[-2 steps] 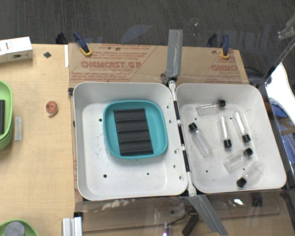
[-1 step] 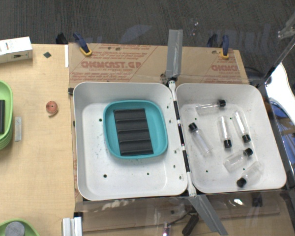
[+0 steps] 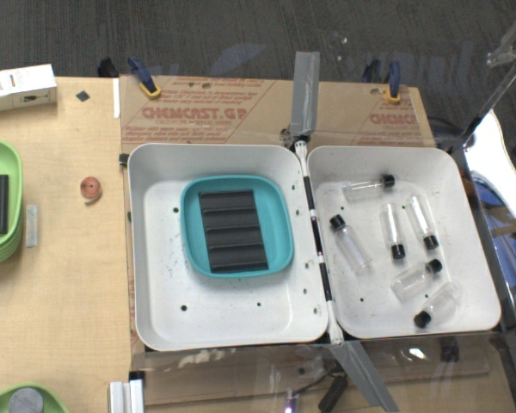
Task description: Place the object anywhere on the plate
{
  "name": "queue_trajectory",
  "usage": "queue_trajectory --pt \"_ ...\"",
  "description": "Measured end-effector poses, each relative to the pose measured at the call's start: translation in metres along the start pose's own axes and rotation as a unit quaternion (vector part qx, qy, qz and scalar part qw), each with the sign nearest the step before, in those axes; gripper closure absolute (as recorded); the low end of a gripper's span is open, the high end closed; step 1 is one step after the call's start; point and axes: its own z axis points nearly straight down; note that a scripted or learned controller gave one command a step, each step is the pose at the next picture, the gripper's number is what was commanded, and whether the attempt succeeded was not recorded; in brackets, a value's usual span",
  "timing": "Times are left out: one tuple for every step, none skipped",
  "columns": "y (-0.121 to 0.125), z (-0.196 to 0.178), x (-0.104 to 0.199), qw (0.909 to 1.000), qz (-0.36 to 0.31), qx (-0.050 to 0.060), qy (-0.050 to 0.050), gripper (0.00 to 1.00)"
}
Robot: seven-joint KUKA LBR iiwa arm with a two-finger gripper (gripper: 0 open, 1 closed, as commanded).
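Nearest the lens lies a clear vial (image 3: pixel 439 304), black cap toward the front wall of the right bin (image 3: pixel 361 308). It is one of six vials scattered there. None is on the plate yet, and which one is meant I cannot say.

A second vial (image 3: pixel 413 282) lies just beside the nearest one, two more (image 3: pixel 390 229) (image 3: pixel 420 218) lie roughly parallel mid-bin, one (image 3: pixel 348 241) sits nearer the shared wall and one (image 3: pixel 365 188) lies toward the back.

They look like thin plastic or glass tubes: light, stiff, smooth, and apt to roll or squirt out of a pinch. My judgement is to take one across its barrel near the middle, jaws square to its long axis. The nearest pair are a poor first pick, being close together.

Whether the jaws are wide or narrow I cannot tell. Coming in from the right, they would meet the vials first, with the plate (image 3: pixel 278 231) beyond them, past the wall between the bins. That teal plate sits mid left bin (image 3: pixel 155 308) and carries a black ribbed insert (image 3: pixel 232 231), whose grooves may stop a vial rolling.

Behind both bins lies printed cardboard (image 3: pixel 206 110), and the wooden surface (image 3: pixel 60 299) spreads further left.
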Motion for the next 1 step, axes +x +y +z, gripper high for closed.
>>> queue_trajectory --pt "0.0001 -0.0001 -0.0003 0.9998 0.022 0.000 0.000 0.00"
